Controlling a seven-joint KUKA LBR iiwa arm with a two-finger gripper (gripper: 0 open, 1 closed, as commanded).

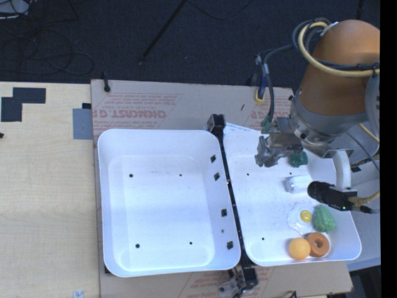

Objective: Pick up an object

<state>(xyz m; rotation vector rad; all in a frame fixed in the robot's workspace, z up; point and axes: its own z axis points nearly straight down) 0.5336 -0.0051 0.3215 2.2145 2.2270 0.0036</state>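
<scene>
My gripper point(268, 155) hangs over the far left part of the right bin point(263, 225). A teal object point(299, 159) lies just to its right, partly hidden by the wrist. A small grey-white piece point(291, 184) lies below that. At the bin's near right corner there is a cluster: a fried egg toy point(301, 218), a green lump point(324, 218), an orange ball point(299, 248) and a brown doughnut point(319, 244). I see nothing held under the gripper.
The left bin point(115, 166) stands beside the right one, with a black divider strip point(224, 185) between them. Both sit on a cardboard sheet point(149, 107) on the wooden bench. The arm's bulk covers the right bin's far right corner.
</scene>
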